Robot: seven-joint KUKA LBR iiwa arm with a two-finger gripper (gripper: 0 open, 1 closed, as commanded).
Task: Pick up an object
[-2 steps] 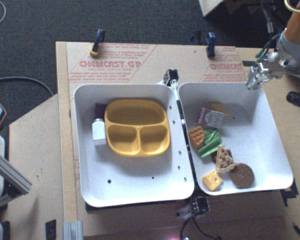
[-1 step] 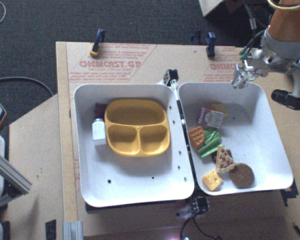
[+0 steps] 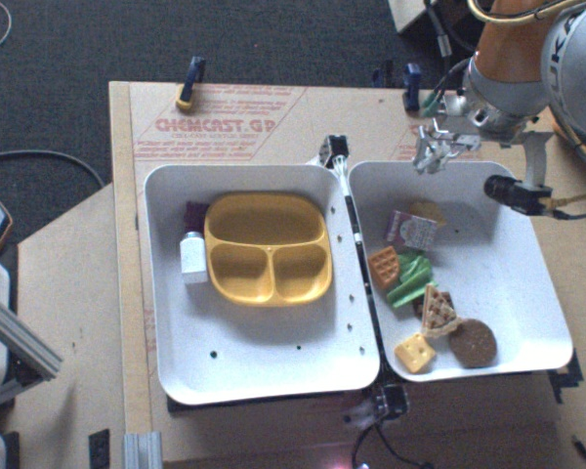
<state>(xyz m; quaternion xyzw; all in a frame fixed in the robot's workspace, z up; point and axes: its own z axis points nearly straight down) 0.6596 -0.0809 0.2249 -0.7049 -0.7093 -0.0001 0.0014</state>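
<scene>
Arm (image 3: 527, 37): the grey arm with its orange band is reaching in from the right, its wrist hanging over the far edge of the right bin.
Hand (image 3: 432, 156): it is hovering just above the far left corner of the right bin (image 3: 527, 291); the two thin metal fingers are pointing down, too small and blurred for me to tell whether they are apart or together; nothing is showing between them.
Objects to pick: these are lying in the left half of the right bin, near the hand but apart from it.
Packet (image 3: 413, 229): a small purple and white packet is lying nearest the hand, partly covering a tan piece behind it.
Waffles: one orange waffle square (image 3: 383, 264) is sitting by the bin's left wall; a second waffle piece (image 3: 436, 311) is lying nearer the front.
Green item (image 3: 410, 279): a leafy green toy, possibly pea pods, is resting between the two waffles.
Cheese wedge (image 3: 414, 353): a yellow block is sitting near the front left corner.
Brown disc (image 3: 473, 343): a round brown cookie-like piece is lying just beside the second waffle.
Left bin (image 3: 176, 350): it is holding a yellow divided plate (image 3: 268, 248), with a small white bottle (image 3: 193, 259) touching the plate's left rim and a dark object (image 3: 196, 213) just behind the bottle.
Tabletop (image 3: 127, 164): a brown board with red lettering is carrying both bins.
</scene>
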